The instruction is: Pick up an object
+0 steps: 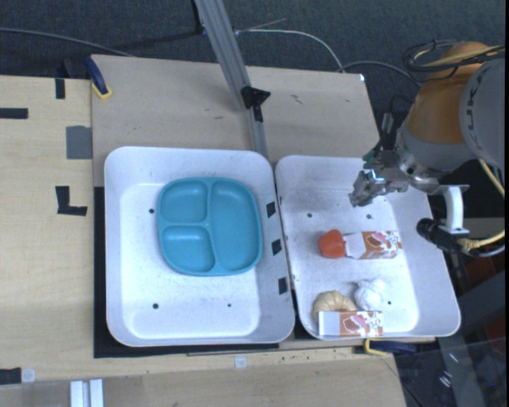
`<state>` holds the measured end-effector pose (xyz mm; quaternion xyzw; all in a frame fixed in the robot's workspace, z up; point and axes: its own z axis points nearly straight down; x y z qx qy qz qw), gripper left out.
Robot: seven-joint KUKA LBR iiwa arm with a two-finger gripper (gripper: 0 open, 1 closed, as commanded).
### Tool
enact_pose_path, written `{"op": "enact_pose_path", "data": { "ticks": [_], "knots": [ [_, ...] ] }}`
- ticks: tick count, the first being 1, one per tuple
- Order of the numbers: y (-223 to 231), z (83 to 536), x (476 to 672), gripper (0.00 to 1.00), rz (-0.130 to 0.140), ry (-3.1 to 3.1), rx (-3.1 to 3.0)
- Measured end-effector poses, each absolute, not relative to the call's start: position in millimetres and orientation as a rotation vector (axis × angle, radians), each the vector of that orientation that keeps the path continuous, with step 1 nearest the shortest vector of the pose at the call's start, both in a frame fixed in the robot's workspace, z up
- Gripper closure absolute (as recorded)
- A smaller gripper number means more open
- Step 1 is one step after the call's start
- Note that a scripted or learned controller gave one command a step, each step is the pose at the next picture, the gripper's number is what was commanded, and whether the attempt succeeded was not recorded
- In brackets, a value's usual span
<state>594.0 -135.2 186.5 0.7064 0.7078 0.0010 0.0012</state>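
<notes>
My gripper (365, 190) hangs over the upper right part of the right bin (310, 185), above and to the right of a red tomato-like ball (331, 244). Beside that ball lies a small orange-and-white carton (375, 244). Nearer the front edge sit a tan croissant (333, 300), a white crumpled object (371, 293) and a second flat carton (350, 322). I see nothing between the fingers.
The left bin (127, 312) holds a blue divided plate (209, 225). A grey metal bar (225, 45) slants down from the top to the bins' far edge. Cables run behind the bench.
</notes>
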Motion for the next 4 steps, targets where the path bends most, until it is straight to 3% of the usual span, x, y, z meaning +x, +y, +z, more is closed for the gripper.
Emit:
{"op": "enact_pose_path", "data": {
  "ticks": [1,4],
  "knots": [
    [-141.3,248.6,595.0,1.0,0.005,2.219,2.216],
    [33.4,227.8,558.1,1.0,-0.003,2.233,2.216]
  ]
}}
